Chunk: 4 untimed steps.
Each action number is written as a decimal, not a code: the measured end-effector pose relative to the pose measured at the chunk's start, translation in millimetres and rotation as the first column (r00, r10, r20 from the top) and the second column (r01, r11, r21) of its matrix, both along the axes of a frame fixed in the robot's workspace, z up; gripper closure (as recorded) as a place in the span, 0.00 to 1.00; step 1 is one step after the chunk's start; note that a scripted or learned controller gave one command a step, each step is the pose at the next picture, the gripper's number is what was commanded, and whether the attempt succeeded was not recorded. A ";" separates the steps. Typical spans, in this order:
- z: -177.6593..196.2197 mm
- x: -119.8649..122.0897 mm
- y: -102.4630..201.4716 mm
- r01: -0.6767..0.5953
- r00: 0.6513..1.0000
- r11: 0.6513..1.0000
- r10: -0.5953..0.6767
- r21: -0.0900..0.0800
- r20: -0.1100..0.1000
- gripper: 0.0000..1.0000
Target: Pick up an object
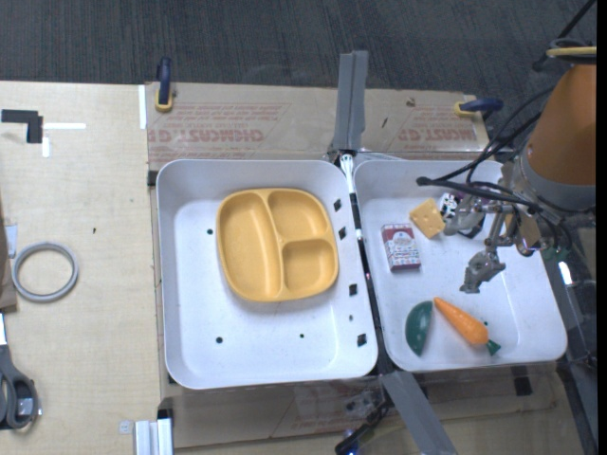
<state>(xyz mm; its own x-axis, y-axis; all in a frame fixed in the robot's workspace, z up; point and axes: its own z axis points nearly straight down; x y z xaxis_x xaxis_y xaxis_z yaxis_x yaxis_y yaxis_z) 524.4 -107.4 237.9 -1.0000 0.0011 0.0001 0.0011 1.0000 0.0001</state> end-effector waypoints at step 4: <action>-147.5 8.6 -46.0 0.580 0.815 0.815 -0.580 0.000 0.000 1.00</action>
